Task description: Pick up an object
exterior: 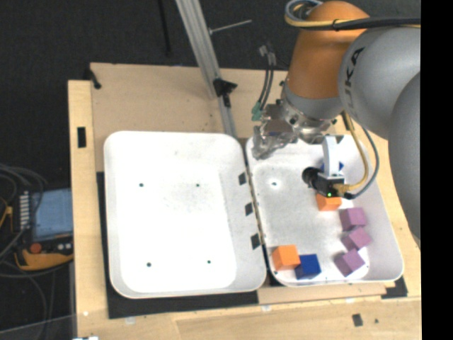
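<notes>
Hanging over the far-left corner of the right bin [290,211], the claw [267,144] sits low, close to the rim by the divider btwn the 2 bins. Can't tell from this angle if it's set wide or narrow. The grey arm [386,62] w/ its orange band [322,48] comes in from the right, covering the bin's far-right part.

Things to pick, all in the right bin:
- The orange block [328,203] lies approx mid-bin toward the right, apart from the claw.
- Three purple ones run down the right side. The upper purple block [352,218] is just beside that orange one, and the middle purple block [357,238] is next below. The lower purple block [349,262] is near the front-right corner.
- The second orange block [286,256] is at the front-left, w/ the blue block [308,266] touching it on the right.

The left bin [177,211] is white w/ a few dark specks. Both bins rest on the desk [156,98], pale wood. A metal rail [202,41] slants up from behind the bins. Off the desk's left edge sits a blue-faced box [53,214] w/ cables.
</notes>
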Robot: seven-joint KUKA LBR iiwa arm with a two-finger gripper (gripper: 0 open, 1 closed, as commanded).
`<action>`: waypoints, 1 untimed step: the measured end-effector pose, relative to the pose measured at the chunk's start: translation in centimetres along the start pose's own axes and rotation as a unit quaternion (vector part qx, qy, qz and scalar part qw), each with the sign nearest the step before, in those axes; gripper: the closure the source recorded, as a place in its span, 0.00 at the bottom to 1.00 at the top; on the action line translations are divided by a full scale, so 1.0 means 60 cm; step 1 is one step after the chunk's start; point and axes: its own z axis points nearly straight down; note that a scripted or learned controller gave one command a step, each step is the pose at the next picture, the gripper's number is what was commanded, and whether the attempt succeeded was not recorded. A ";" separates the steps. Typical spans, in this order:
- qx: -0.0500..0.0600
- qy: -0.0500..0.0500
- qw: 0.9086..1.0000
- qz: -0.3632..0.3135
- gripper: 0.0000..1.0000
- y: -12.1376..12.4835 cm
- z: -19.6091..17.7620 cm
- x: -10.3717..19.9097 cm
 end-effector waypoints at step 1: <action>0.000 0.001 1.000 -0.001 1.00 -0.015 -0.007 0.077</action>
